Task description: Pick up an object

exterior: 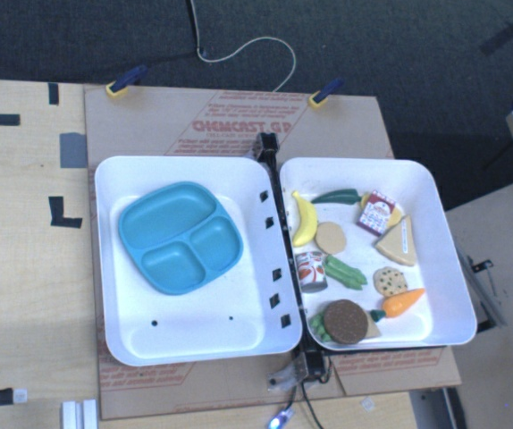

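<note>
The right bin (pixel 435 206) holds several toy foods. A yellow banana (pixel 305 219) lies at its left side beside a dark green pepper (pixel 336 197). A red and white box (pixel 377 212) and a pale cheese wedge (pixel 399 242) sit toward the right. A round tan cracker (pixel 331 238), a small can (pixel 311 271) and a green pod (pixel 346 273) fill the middle. A cookie (pixel 390 281), an orange carrot (pixel 402 302) and a brown burger patty (pixel 345 321) lie near the front.
The left bin (pixel 149 333) holds a blue divided plate (pixel 180 237). Both bins rest on a cardboard sheet (pixel 230 123) clamped at its far corners. A white cable (pixel 248 47) loops over the dark floor behind.
</note>
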`<control>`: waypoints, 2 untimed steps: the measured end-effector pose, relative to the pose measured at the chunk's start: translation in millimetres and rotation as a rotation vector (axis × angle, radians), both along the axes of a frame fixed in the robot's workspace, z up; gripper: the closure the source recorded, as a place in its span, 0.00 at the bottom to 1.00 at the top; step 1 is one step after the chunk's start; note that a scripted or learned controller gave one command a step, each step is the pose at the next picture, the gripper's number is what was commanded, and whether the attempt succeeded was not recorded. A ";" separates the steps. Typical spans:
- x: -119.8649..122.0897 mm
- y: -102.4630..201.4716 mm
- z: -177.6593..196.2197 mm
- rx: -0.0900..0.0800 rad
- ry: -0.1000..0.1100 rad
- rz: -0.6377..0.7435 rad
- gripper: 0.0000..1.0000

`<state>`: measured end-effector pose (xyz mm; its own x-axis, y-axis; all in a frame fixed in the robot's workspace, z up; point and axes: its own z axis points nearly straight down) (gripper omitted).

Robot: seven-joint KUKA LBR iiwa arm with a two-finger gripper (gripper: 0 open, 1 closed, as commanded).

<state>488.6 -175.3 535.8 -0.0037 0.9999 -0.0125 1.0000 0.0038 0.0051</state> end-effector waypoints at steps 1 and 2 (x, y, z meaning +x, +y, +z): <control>0.5 0.1 10.2 -0.001 -0.001 0.000 1.00; 1.0 0.2 20.4 -0.003 -0.002 0.001 1.00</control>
<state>489.6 -175.2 556.2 -0.0045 0.9999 -0.0156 1.0000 0.0046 0.0067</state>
